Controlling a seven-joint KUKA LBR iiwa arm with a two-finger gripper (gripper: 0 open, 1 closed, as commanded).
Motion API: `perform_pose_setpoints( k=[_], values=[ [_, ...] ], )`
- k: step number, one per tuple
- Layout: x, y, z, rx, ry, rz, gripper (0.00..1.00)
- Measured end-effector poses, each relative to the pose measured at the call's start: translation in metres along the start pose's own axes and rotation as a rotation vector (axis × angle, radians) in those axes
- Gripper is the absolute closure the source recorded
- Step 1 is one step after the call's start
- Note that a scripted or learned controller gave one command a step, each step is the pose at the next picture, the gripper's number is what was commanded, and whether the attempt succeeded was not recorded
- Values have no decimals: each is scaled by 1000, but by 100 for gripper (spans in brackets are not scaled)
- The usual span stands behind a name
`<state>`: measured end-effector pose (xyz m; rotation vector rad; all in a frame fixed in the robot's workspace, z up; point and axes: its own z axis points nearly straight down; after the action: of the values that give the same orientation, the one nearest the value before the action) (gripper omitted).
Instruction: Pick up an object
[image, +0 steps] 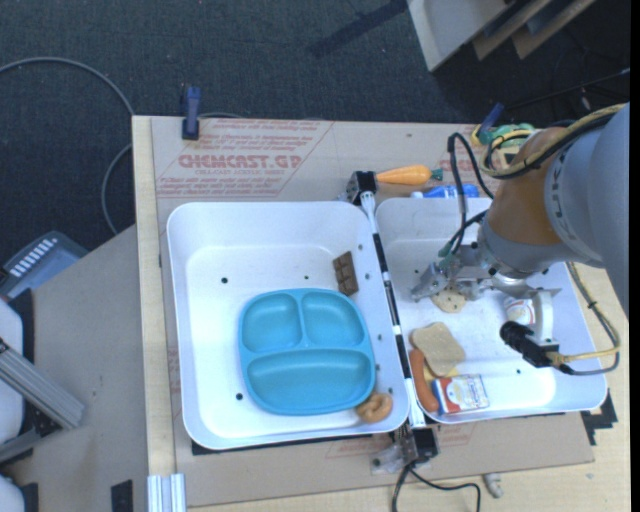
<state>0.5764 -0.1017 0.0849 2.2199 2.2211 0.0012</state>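
Note:
My gripper (434, 284) is low in the right bin (575, 395), near its left wall, at the end of the grey arm with the orange band (520, 205). A small round tan cracker (451, 299) lies just below and right of the gripper tip, close to it or touching; I cannot tell which. Further toward the front lie a slice of bread (438, 346), a red sausage-like piece (424, 386) and a white and red packet (463, 392). Nothing is visibly held.
The left bin (200, 250) holds a blue divided plate (305, 350), a brown chocolate piece (345, 272) by its right wall and a tan pretzel-like item (376, 406) at the front. An orange carrot (405, 176) lies on the bench behind the bins. Cables (545, 352) trail from the wrist.

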Motion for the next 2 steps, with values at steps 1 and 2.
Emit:
perform_pose_setpoints(
  k=[1, 2],
  values=[
    [0, 1, -11, -3, -2, -1, 100],
    [0, 1, -11, -2, -2, -1, 0]
  ],
)
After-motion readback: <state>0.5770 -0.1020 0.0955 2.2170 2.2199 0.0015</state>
